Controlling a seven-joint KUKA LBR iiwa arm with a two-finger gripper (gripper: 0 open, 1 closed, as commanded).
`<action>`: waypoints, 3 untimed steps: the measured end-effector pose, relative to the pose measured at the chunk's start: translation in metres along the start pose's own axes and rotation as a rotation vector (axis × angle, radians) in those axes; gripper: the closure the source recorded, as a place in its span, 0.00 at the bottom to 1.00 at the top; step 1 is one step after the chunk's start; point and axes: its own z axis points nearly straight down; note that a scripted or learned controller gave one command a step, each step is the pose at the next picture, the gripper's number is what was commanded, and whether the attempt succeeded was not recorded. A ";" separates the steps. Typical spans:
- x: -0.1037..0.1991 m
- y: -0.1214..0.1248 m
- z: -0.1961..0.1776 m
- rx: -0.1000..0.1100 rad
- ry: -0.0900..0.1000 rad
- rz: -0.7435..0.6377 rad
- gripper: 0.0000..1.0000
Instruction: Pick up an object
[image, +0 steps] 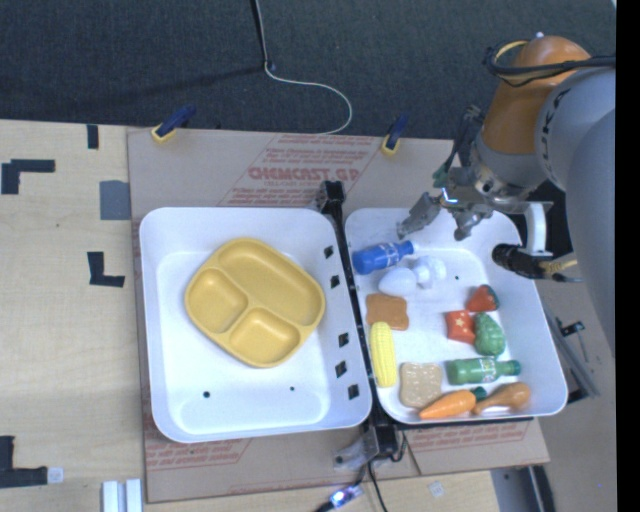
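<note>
Orange toy carrots (447, 404) and (505, 398) lie along the near wall of the right bin (553, 352), with a slice of bread (420, 381), an upright-lying corn cob (383, 353) and a green bottle (480, 370) just behind them. Farther in sit a green vegetable (489, 334), red pieces (461, 324) and (482, 298), a toast-coloured slab (387, 310), a white object (412, 274) and a blue bottle (380, 256); the left bin (160, 240) holds a yellow compartment tray (254, 300). Farthest, the gripper (443, 219) hangs above the right bin's far edge, fingers spread apart and holding nothing.
</note>
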 end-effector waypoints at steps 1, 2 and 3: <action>0.000 0.003 -0.010 -0.015 -0.001 -0.002 0.00; 0.005 0.001 0.054 -0.010 -0.002 -0.004 0.00; 0.006 0.008 0.076 -0.037 -0.003 -0.004 0.00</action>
